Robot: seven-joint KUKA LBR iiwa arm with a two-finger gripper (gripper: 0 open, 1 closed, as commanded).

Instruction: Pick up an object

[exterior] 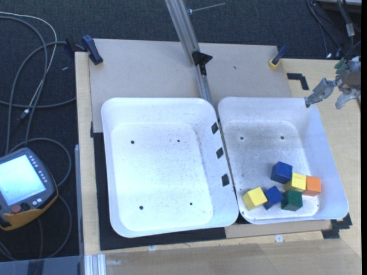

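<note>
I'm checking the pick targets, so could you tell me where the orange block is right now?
The orange block lies in the right bin, at its near right corner, touching the yellow block on its left.

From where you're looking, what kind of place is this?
Probably a robotics lab bench: a teach pendant on the carpet, clamps pinning the board, two white bins and toy blocks.

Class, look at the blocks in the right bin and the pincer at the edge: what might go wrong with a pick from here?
1. The blocks sit bunched and touching, so fingers may nudge neighbours or find no gap.
2. They lie near the right bin's front wall, which may block the pincer.
</note>
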